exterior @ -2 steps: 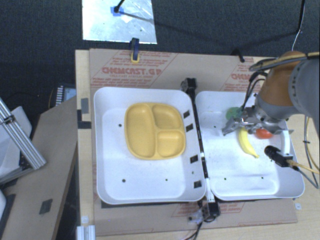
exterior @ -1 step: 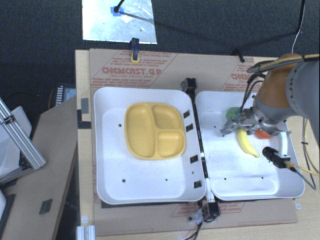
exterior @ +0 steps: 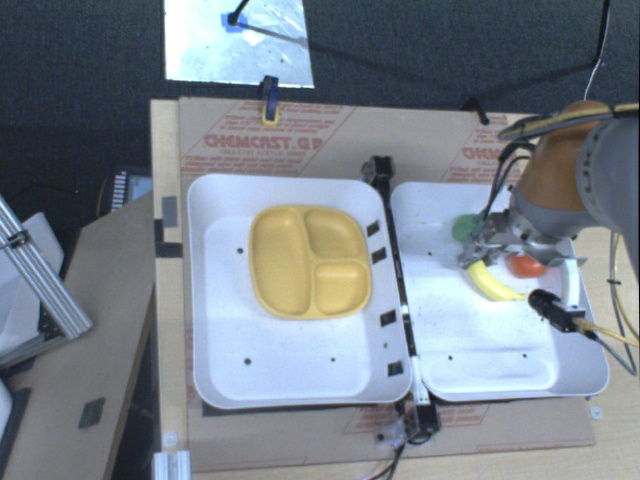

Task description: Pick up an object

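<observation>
In the right bin lie a yellow banana, a green round object and a red-orange object that the arm partly hides. My gripper hangs low over the bin's far right part, right between the green object and the banana's upper end. Its fingertips sit close to both. Nothing is seen held between them.
The left bin holds a yellow plate with three compartments. A black hinge strip runs between the bins. The bench's brown board extends behind, with a yellow clip at its far edge.
</observation>
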`<action>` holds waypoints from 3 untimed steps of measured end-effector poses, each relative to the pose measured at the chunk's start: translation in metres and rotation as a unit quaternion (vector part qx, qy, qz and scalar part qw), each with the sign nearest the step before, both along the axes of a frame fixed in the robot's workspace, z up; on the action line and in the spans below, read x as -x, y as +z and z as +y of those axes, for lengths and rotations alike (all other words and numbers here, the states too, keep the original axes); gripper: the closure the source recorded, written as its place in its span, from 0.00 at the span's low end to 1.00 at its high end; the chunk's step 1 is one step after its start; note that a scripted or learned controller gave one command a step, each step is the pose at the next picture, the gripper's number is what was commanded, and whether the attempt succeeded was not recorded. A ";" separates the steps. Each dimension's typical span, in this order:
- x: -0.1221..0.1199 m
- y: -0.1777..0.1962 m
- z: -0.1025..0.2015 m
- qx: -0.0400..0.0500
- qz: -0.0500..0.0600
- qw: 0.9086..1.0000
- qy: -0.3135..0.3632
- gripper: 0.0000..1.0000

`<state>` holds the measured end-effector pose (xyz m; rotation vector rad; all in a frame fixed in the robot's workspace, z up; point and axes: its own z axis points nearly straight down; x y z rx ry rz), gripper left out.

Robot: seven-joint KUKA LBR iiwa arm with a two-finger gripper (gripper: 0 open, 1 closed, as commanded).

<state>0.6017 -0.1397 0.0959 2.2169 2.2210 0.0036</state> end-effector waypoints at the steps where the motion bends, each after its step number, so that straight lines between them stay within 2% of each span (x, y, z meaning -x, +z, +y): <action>1: 0.000 0.050 -0.010 0.000 -0.001 1.000 -0.001 1.00; 2: -0.008 0.112 -0.011 0.001 -0.002 1.000 0.001 1.00; 3: -0.009 0.157 -0.011 0.000 -0.001 1.000 0.002 1.00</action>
